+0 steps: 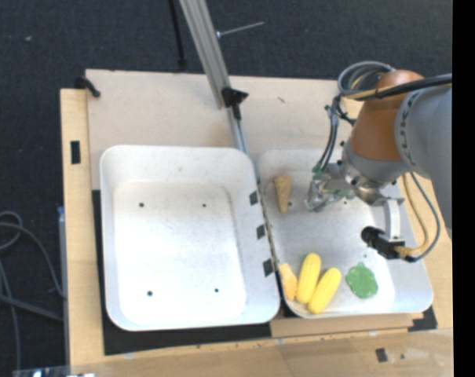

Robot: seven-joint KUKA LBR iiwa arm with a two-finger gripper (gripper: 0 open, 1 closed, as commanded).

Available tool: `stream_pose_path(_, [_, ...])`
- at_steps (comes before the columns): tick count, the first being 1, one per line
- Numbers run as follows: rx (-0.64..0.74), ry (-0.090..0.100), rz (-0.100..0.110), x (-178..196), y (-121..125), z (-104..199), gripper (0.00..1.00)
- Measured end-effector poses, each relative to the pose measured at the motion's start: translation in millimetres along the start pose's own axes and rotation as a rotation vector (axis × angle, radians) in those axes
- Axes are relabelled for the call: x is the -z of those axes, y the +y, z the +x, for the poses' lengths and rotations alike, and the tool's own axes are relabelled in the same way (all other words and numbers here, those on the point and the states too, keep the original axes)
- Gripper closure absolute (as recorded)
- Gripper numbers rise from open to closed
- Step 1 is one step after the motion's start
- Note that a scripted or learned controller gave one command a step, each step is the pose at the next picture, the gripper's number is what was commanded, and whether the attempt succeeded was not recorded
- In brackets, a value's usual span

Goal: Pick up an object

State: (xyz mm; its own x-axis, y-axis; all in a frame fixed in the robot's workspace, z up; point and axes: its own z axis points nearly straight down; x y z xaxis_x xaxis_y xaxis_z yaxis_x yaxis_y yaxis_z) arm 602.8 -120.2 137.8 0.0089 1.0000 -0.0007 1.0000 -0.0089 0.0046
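Camera view, seen from above at a slant: hung gripper [323, 195] low over right bin [414, 285], toward its 12 o'clock end. Could not tell whether gripper was open or closed; saw nothing held.

Lay nearest: tan piece [282, 192], close by at gripper's 9 o'clock, against the bin's left wall. Ran its long axis roughly 12 to 6, narrow end toward 12. Judged the likeliest target: called for a short shift toward 9, with the grip closing across the width from 3 and 9. Risk judged: wall crowding the 9 o'clock side.

Lay farther off, toward gripper's 6, along the bin's near edge: two yellow cobs [316, 283] side by side, touching, both tilted toward 1; small orange piece [287, 281] at their 9; green lump [363, 281] at their 3, slightly apart.
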Motion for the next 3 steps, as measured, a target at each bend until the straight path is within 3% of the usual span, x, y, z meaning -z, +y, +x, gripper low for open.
stream_pose_path(3, [0.011, -0.001, -0.001, 139.6, -11.8, -8.1, 1.00])
